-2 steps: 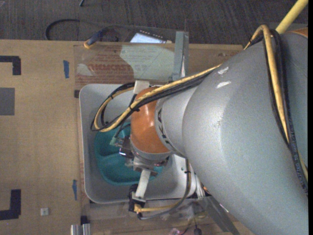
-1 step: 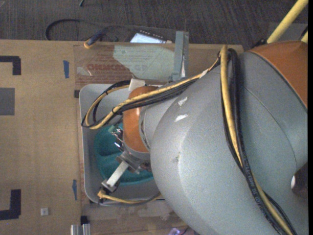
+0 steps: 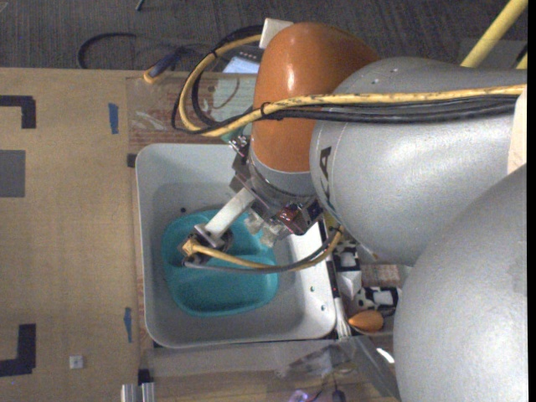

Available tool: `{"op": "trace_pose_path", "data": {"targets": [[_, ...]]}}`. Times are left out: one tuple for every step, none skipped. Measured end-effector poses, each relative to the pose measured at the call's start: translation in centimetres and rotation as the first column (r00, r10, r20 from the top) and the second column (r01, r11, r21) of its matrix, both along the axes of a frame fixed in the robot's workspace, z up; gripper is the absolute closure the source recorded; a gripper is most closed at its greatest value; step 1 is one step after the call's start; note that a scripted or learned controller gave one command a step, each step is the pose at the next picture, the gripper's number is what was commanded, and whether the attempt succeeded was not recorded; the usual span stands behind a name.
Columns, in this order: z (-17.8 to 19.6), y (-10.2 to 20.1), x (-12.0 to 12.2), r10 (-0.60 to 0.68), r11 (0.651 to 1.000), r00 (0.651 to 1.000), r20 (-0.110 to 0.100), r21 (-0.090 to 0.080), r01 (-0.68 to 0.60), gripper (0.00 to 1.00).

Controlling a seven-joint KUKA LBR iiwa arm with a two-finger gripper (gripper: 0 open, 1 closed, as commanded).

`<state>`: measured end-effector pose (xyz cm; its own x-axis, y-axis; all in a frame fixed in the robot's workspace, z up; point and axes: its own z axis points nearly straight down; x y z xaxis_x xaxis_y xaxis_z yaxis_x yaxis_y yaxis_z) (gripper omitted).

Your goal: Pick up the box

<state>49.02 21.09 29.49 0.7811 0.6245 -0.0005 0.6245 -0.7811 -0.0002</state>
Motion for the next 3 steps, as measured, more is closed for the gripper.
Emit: {"op": "trace_pose_path", "data": {"targets": [[-16.8,1.4,0.4,0.028,1.0,1.0,-0.005,0.0,-0.028,1.0],[-4.5,1.0,8.6,0.2,0.98,0.98,-0.001,0.001,-0.2,1.0],[-2.8,1.4,6.8,0.068,0.998,0.998,-0.001,0.0,-0.068,1.0]]}}
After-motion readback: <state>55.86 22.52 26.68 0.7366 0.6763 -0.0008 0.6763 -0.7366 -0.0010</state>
